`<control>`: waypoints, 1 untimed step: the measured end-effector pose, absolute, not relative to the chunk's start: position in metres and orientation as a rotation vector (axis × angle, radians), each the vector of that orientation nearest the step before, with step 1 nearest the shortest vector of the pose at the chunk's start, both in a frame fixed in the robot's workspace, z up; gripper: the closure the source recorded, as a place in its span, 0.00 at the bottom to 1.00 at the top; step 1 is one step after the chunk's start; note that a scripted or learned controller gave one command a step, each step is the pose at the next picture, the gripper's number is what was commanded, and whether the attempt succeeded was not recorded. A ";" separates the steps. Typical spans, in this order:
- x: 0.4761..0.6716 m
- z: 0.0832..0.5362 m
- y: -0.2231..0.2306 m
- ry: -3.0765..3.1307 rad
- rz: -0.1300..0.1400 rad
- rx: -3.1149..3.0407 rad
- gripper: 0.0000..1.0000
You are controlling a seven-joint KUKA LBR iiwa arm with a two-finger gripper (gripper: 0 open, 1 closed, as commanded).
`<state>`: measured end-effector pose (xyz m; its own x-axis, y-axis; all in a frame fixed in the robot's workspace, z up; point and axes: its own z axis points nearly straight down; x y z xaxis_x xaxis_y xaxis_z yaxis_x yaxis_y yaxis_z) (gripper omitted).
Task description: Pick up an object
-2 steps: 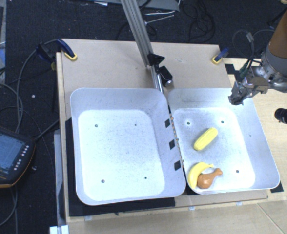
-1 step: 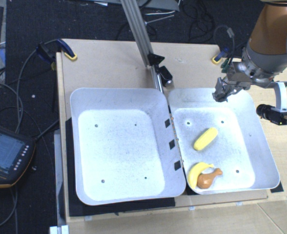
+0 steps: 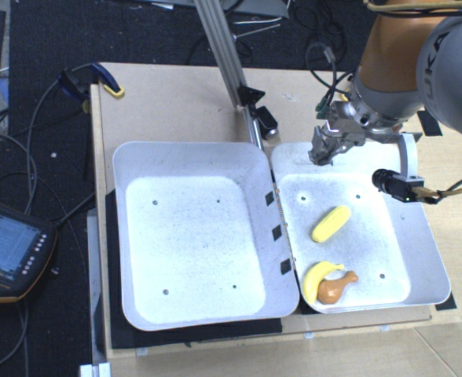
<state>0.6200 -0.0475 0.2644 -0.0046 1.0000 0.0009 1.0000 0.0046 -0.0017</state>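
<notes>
The tool hangs over the far edge of the right bin, near that bin's rear left corner, below the orange band of the arm. Its tip is dark and seen from above at a slant, so I cannot tell how it is set; nothing shows held in it.

Three candidates for the pick lie in the right bin. A yellow corn-like piece lies nearest, toward the camera from the tool and a little to the view's right. Its long axis runs on a diagonal, from lower left to upper right in the view. Farther toward the front rim, a yellow banana curves beside an orange drumstick-shaped toy; these two touch or nearly touch, which would likely crowd a grasp on either.

The left bin sits just beside the right one on the desk.

My judgement is that the corn-like piece is the easier target: it lies apart from the other two, and the tool would need to travel toward the front of the bin, descend, and close across the short width of that diagonal.
</notes>
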 end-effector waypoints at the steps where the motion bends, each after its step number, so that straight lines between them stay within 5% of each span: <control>1: 0.634 0.264 0.007 -2.226 -0.001 -2.216 1.00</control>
<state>0.6337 0.0069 0.2641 -0.0047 1.0000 0.0011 1.0000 0.0047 -0.0003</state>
